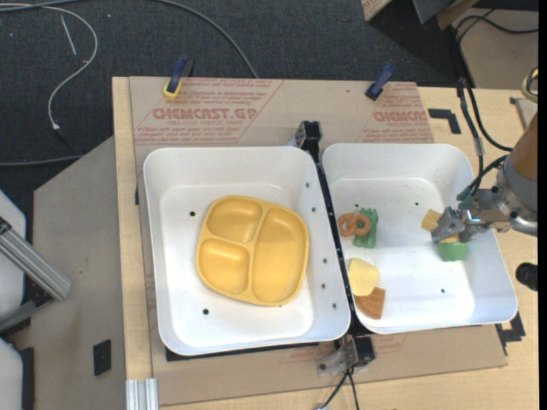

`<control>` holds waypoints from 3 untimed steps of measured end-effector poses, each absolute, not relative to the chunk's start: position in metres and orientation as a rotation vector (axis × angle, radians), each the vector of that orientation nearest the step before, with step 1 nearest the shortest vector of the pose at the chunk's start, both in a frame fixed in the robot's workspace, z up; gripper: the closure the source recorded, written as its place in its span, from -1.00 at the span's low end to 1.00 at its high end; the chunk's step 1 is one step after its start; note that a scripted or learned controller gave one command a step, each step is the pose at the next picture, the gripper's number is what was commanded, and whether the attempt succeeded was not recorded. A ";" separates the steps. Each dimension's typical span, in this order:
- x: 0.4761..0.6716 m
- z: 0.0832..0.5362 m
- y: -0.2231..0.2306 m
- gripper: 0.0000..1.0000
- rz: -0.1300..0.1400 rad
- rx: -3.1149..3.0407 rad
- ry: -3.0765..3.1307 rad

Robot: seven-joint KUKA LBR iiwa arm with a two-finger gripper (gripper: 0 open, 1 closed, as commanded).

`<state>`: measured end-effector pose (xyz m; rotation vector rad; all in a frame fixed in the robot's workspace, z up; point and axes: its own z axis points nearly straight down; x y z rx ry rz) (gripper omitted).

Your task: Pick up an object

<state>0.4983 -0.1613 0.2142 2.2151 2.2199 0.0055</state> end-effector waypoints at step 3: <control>0.498 0.228 -0.055 1.00 0.001 2.218 2.232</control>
